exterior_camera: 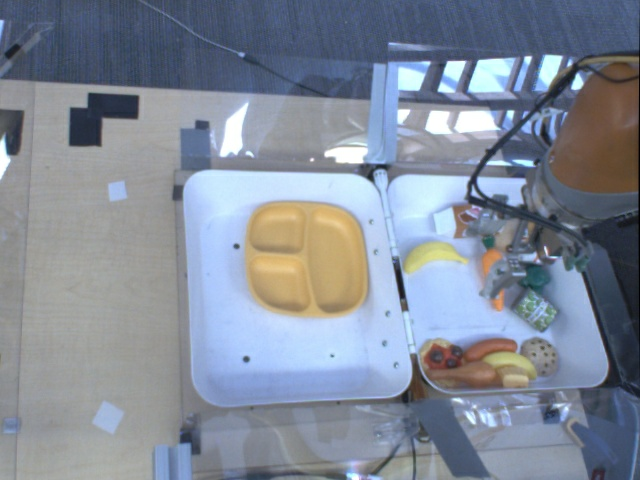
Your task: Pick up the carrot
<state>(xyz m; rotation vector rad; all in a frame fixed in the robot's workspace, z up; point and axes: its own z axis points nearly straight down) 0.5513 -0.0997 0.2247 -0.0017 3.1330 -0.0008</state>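
The carrot (490, 262) is a small orange piece lying in the middle of the right bin (450, 308), with its narrow tip (498, 304) pointing toward the front. My gripper (507, 273) is down in that bin, directly over the carrot and covering its middle. The grey arm with its orange band (600, 128) comes in from the upper right and hides the bin's far right corner.
A yellow banana (437, 256) lies left of the carrot and a green packet (535, 309) just to its right. At the bin's front are toy foods (480, 360) and a beige ball (539, 353). A small box (455, 218) sits behind. The left bin (220, 358) holds a yellow divided plate (305, 258).
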